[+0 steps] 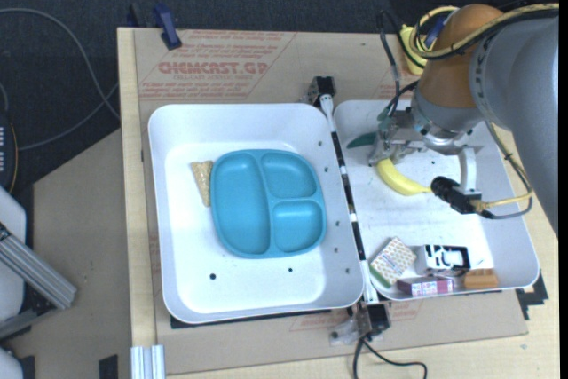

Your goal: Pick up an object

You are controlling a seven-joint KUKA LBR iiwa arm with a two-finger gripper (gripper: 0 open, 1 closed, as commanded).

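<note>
My gripper (391,143) hangs low over the back left part of the right bin (515,255), below the orange band of the arm. A yellow banana (400,180) lies just in front of and under it; whether they touch is unclear. A small dark green piece (361,138) lies to the gripper's left by the bin wall. Near the bin's front edge sit a checkered packet (393,259), a black and white box (446,256), a pink box (426,286) and a brown item (480,279).
The left bin (177,138) holds a blue divided plate (266,201) and a tan wafer (202,179) at its left side. A black part with a cable (454,193) hangs from the arm over the right bin. The arm covers the bin's back right.
</note>
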